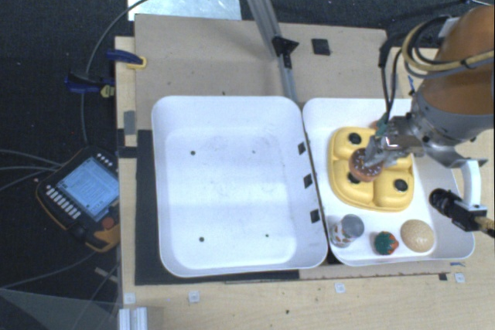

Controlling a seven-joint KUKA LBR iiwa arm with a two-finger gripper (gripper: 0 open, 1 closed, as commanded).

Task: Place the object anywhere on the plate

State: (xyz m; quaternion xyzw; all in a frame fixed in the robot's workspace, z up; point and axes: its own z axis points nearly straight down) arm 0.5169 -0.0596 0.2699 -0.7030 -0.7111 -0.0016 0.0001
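Over the right bin: we see the arm (456, 81) reaching in from the right, wrist bent down toward the plate (387, 193).
Gripper: the gripper (371, 156) sits low over the plate's middle; we cannot tell whether it is apart or together.
Object: a small brownish object (360, 162) lies on the plate right at the gripper tip; touching or held, we cannot tell.
Plate: yellow, with dark spots at its corners, in the right bin (321, 127).
Nearby: along the bin's front edge we note a grey cup (352, 226), a green-red ball (386, 243) and a tan egg (418, 235), all apart from the plate.
Left bin: white (178, 243), just beside the right one.
Off bench: a pendant (81, 193) lies at far left.
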